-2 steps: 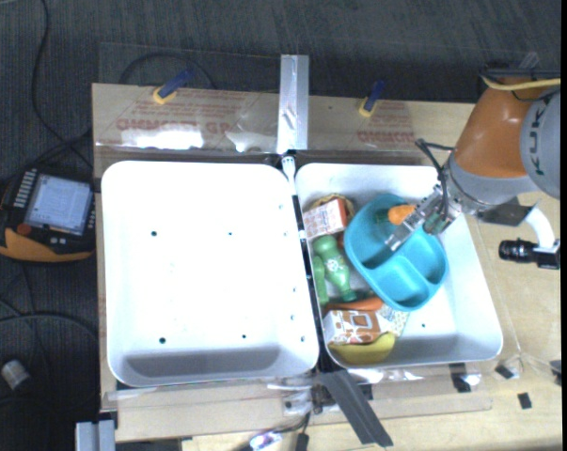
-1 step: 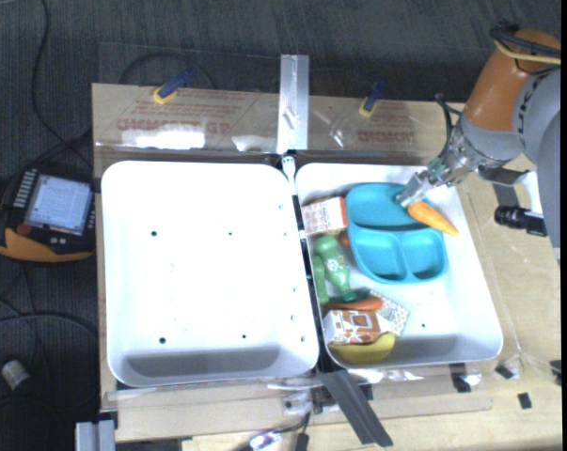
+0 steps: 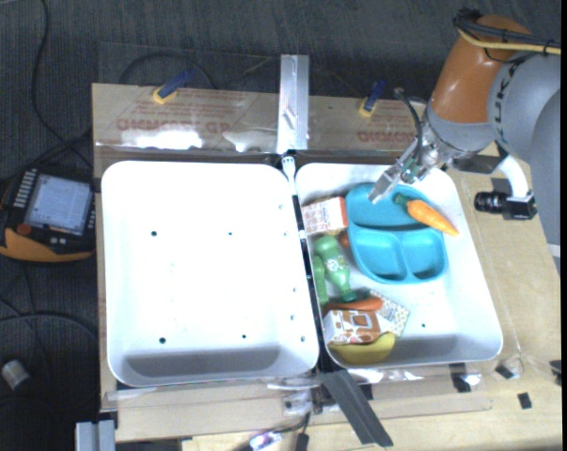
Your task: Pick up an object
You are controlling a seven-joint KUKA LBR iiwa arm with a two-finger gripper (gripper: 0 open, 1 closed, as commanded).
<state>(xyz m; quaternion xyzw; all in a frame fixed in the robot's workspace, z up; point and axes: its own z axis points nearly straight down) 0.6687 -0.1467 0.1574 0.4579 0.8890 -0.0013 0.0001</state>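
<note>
Two shallow white plastic bins are sitting side by side; the left bin (image 3: 198,271) is showing bare floor. The right bin (image 3: 471,327) is holding a blue sectioned tray (image 3: 401,247), a glossy green bottle (image 3: 332,269), a printed carton (image 3: 358,325), a small red-white box (image 3: 323,215) and an orange carrot (image 3: 432,216) lying on the tray's rim. The gripper (image 3: 388,188) is angling down over the tray's far corner, apparently gripping nothing; how far open it is cannot be told.
</note>
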